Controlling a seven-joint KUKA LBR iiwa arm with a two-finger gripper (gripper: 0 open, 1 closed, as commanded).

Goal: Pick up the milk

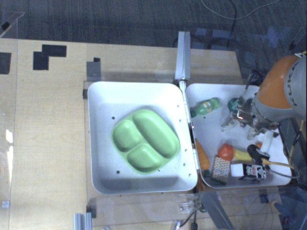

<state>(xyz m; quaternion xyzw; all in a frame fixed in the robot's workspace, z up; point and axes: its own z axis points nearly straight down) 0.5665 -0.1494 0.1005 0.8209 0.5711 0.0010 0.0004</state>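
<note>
Milk (248,170): small white carton with black patches, lying flat at right bin's (211,128) front edge. Pincer (238,115) hovers behind it, open or closed unclear.

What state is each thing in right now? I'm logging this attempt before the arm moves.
milk: lying on its side at the right bin's near edge, not gripped.
gripper: over the right bin's far part, apart from the milk.
green bottle: lying on its side.
tomato: resting beside the milk.
green plate: flat in the left bin.
</note>
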